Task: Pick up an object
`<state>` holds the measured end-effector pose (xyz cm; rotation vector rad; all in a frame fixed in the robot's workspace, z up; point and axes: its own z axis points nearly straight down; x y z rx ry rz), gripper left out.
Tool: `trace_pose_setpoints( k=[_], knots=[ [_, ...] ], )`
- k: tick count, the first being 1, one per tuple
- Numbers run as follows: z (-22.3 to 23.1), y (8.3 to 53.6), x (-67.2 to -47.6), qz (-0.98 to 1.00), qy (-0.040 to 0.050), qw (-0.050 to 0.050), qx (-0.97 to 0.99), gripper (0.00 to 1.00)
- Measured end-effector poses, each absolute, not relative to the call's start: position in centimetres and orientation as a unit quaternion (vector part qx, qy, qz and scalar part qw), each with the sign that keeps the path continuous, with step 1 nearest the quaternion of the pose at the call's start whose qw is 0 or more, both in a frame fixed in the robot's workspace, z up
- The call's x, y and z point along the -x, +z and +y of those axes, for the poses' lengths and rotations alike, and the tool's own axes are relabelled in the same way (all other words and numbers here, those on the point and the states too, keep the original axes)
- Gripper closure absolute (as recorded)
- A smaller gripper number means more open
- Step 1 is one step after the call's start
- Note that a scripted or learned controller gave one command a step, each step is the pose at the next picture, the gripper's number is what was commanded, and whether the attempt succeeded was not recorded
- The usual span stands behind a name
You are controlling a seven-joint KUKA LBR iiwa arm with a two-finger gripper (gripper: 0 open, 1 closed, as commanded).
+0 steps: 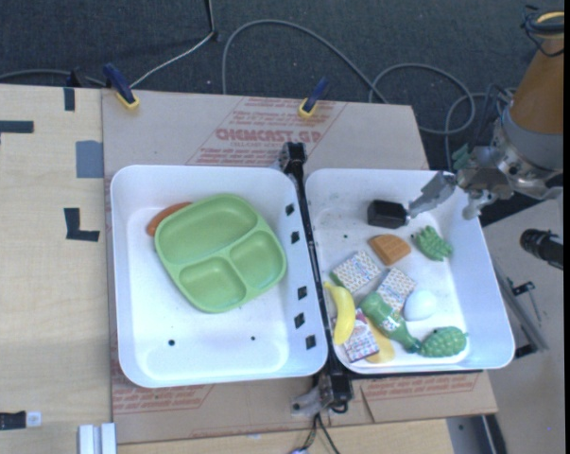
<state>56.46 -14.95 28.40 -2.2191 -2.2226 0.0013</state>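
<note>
Just left of fingers (452,193), black block (386,214)

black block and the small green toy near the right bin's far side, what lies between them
In the camera view, bare white bin floor lies between the black block and the small green toy. The end effector hangs just above that gap; the orange-brown piece sits below it.

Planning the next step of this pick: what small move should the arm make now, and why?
Probably lower toward the black block. The gripper hangs above the right bin's upper right part, with nothing seen between its jaws, and the block lies just to its left, apart from the crowded toys.
</note>
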Motion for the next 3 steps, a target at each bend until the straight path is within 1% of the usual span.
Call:
trace_pose_setpoints(
  k=[1,2,3],
  knots=[
    [-14.4,13.9,-62.6,-0.708,0.0014,0.002,0.706,0.0],
    [-16.6,8.7,-61.9,-0.708,-0.0006,-0.001,0.706,0.0],
    [-16.7,9.7,-61.9,-0.708,-0.0006,-0.003,0.707,1.0]
  ],
)
